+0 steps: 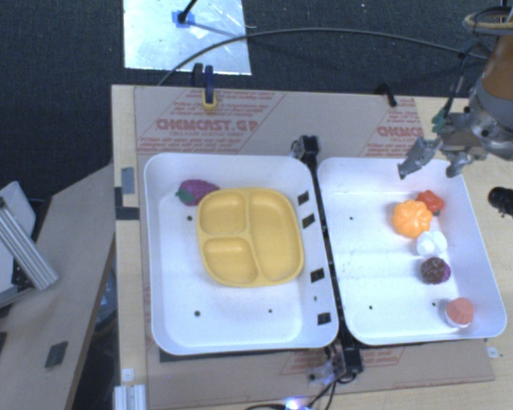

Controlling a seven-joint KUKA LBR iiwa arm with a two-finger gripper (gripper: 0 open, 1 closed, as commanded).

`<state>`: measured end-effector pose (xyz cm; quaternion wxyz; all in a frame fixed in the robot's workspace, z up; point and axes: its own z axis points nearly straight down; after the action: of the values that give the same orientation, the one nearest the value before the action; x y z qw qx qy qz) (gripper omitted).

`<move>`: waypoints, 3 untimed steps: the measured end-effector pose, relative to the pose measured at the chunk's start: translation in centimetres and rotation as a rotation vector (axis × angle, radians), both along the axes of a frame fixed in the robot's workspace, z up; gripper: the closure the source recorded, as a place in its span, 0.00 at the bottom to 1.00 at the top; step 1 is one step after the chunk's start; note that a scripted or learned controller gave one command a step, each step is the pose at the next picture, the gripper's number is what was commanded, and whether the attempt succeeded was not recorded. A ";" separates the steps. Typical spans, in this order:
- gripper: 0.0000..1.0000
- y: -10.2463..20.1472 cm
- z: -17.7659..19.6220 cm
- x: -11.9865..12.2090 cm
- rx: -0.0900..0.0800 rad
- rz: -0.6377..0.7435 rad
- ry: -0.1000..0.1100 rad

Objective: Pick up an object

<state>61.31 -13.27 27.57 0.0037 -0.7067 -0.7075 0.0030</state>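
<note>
**Hovering over the right bin, nothing grabbed**

Looking down at the bench, the gripper (433, 162) hangs above the far edge of the right bin (368, 297), fingers spread apart with nothing between them, so the claw is released. The grey arm with its orange band (506, 73) comes in from the upper right.

All the pickable stuff in that bin sits in a rough line down its right side: a small red piece (430, 201) touching an orange pumpkin-looking thing (411, 218), then a white lumpy item (431, 243), a dark purple ball (435, 270) just below it, and a pinkish-orange piece (459, 311) near the front corner. The gripper is up and slightly left of the red piece, not touching any of them.

Over in the left bin (167, 314) there's a yellow divided plate (250, 236) with three compartments, sitting roughly in the middle, and a purple item with a bit of green (194, 191) tucked against the plate's far-left corner.

Both bins rest on a cardboard sheet (265, 118) with red lettering.
</note>
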 end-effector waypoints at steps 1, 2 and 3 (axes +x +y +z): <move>0.00 0.0 0.7 0.2 -0.001 0.002 -0.011; 0.00 0.8 -5.1 0.6 -0.001 0.004 -0.007; 0.00 0.8 -9.3 0.4 -0.001 0.000 -0.009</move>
<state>61.69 -12.51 18.27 0.0002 -0.7066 -0.7076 0.0003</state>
